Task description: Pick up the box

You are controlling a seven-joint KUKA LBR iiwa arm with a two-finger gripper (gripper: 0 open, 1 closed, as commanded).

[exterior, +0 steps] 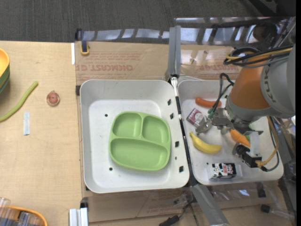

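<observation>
Two boxes lie in the right bin (pixel 277 173). A small white and magenta box (pixel 193 116) rests near the bin's left wall, and a flat black and white box (pixel 222 170) lies at the front. My gripper (pixel 205 125) hangs low just right of the small box and above the banana (pixel 205 144). It is open, with nothing between its fingers. The black and white box lies well clear of it, toward the front.
An orange carrot (pixel 205 101) lies at the back of the right bin, and another orange item (pixel 240 137) sits under the wrist. A green divided plate (pixel 139 140) lies in the left bin (pixel 94 126). Cables trail from the arm's wrist at the right.
</observation>
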